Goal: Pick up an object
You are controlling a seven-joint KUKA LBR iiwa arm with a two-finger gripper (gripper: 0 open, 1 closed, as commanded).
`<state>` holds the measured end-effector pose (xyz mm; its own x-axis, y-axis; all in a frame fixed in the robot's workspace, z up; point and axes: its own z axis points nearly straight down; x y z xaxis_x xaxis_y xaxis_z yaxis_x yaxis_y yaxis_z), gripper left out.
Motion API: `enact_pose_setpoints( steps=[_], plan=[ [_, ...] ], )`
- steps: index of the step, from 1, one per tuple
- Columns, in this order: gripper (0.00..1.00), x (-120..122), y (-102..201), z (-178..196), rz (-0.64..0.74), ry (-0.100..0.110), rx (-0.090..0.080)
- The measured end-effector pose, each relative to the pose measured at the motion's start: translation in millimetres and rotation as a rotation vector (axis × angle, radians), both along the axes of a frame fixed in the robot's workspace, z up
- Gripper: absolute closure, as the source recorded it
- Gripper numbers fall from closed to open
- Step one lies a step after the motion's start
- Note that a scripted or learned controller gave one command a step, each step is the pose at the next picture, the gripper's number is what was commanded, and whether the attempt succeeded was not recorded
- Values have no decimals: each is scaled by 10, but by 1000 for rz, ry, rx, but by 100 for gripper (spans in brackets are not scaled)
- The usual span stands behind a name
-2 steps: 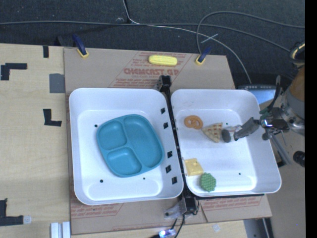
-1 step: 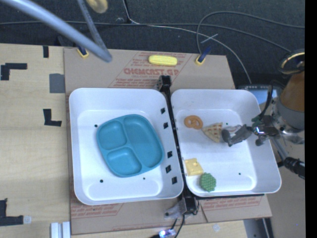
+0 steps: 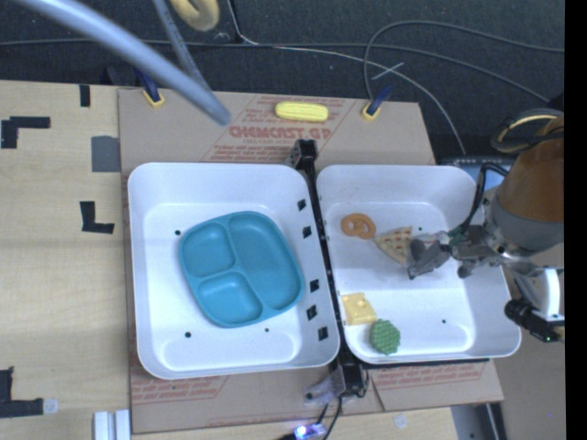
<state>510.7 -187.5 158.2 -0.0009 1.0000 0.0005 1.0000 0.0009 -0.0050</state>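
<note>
Landmark = the black strip (image 3: 316,236) where the two bins meet; every place below is told from it.

Far L of the strip and up top, a grey pole (image 3: 110,30) slants across the pic.

L of the strip: the left white bin (image 3: 147,246). A blue plate (image 3: 238,269) w/ 3 sections lies flat in the middle of it, near the strip but not touching it.

Above the strip's top end, on the brown cardboard (image 3: 404,126), lies a small yellow toy (image 3: 301,111), maybe corn. It's outside both bins.

R of the strip: the right white bin (image 3: 459,177), w/ the small toys to pick from.
- Brown pretzel (image 3: 358,225): just R of the strip, upper part of the bin.
- Yellow block (image 3: 358,308): just R of the strip, lower down, like a bit of cheese.
- Green bumpy toy (image 3: 385,336): a bit more R, lowest of all, just beside the yellow block.
- Tan wedge (image 3: 394,242): R of the pretzel and close to it, w/ dots on it.

More R still, about mid bin, the dark gripper (image 3: 426,257) sits low, right at the wedge's R edge. Can't tell if it's gripping or loose; it's too dark and blurry. Can't tell if it has the wedge either.

Farthest R of the strip: the arm (image 3: 527,200), orange and grey, over the bin's R rim.
</note>
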Motion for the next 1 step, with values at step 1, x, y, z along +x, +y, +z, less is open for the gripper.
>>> enact_pose_setpoints(
  steps=[1],
  plan=[
    [0,6,38,-440,0,0,0]
  ],
)
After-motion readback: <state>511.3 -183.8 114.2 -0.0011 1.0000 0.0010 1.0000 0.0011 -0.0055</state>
